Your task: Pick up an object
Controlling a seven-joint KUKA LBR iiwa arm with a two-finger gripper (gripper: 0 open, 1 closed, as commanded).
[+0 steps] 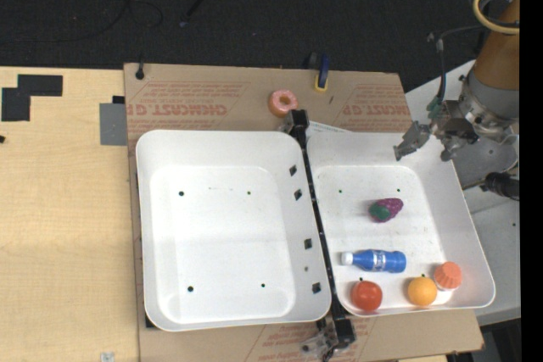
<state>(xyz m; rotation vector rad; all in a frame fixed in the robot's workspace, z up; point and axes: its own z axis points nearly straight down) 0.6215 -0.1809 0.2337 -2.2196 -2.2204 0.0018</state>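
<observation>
Starting at the left, the shallow white left-hand bin has nothing in it to take, so the job will be settled in the shallow white right-hand bin. Beyond the bins, a pink ring-shaped doughnut toy sits on the brown cardboard sheet.

In the right bin lie a round red ball, a blue plastic bottle with a white cap on its side, a purple and green lump, a round orange ball and a smaller salmon-coloured ball. All rest on the bin floor; I'd say nothing has been picked yet and the whole grasp is left to do.

The grey two-finger gripper hangs over the far right corner, its jaws spread apart with nothing between them. The purple lump is nearest, below and a little left; the rest lie well apart toward the near edge.
</observation>
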